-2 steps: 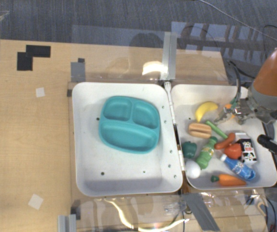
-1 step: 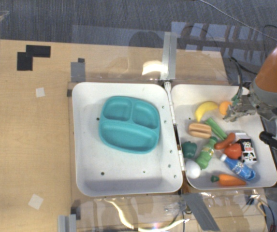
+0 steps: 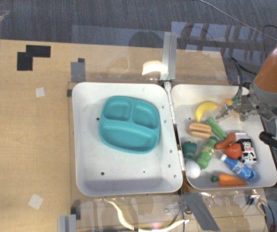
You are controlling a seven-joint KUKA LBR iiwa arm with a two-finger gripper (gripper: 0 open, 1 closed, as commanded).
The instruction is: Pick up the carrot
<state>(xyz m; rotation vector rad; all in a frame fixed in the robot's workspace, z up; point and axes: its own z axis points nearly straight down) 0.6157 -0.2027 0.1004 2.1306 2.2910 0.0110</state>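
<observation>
Gripper (image 3: 226, 111): over right bin (image 3: 272, 175), far side; open/shut n/a, can't tell.
Carrot (image 3: 229, 180): near edge of bin, well below gripper, lying flat.
Beside gripper: banana (image 3: 205, 109), just left.
In between: hot dog (image 3: 199, 129), green veg (image 3: 215, 129), red pepper (image 3: 233, 150), blue bottle (image 3: 239, 168).
Left bin (image 3: 87, 175): teal tray (image 3: 128, 123).

Two bins sit side by side on the tabletop (image 3: 27, 144): the left bin (image 3: 87, 173) holds a divided tray (image 3: 128, 123) near its middle. The right bin (image 3: 186, 93) holds the small things, with the banana (image 3: 206, 109) toward the far edge, the hot dog (image 3: 199, 130) just nearer, and the carrot (image 3: 229, 180) by the near edge beside the egg (image 3: 193, 168). The hand (image 3: 231, 109) hangs just right of the banana.
</observation>
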